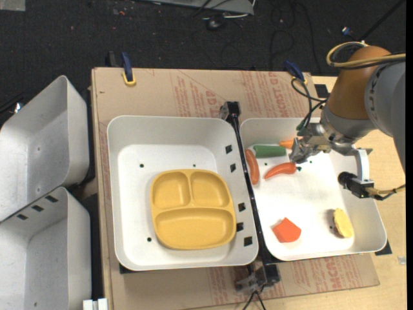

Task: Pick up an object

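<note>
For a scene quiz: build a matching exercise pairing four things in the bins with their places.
Things:
1. yellow divided tray
2. orange wedge
3. yellow piece
4. red chili

Places:
A. right bin, near front right corner
B. left bin, middle
C. right bin, just below the pincer
D. right bin, front, near the divider

Pairs: 1-B, 2-D, 3-A, 4-C

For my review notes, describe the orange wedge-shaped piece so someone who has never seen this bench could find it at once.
Start at the right bin, the one the arm reaches into. Along its front edge, toward the divider between the bins, lies the orange wedge. It is flat-sided and angular, unlike the rounded yellow item near the front right corner, and it lies well apart from the long red pieces up by the claw.
</note>
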